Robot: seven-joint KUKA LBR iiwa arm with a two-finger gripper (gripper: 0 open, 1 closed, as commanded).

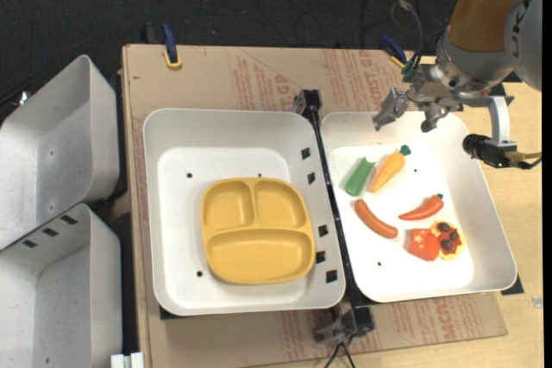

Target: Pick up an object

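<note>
On the bench, the left shallow white bin point(164, 185) carries a yellow three-compartment plastic tray point(257, 230). In the right shallow white bin point(483, 211) lie a green toy pod point(359, 176), touching an orange toy carrot point(389, 169); nearer the viewer a brown toy sausage point(376, 218), a red toy chilli point(421, 208) and a red-and-dark toy piece point(434, 241). The end effector point(412, 111) hangs spread and empty above the carrot, apparently near that bin's far wall. Closing on the paired pod and carrot could squeeze one out; the chilli has freer room.
</note>
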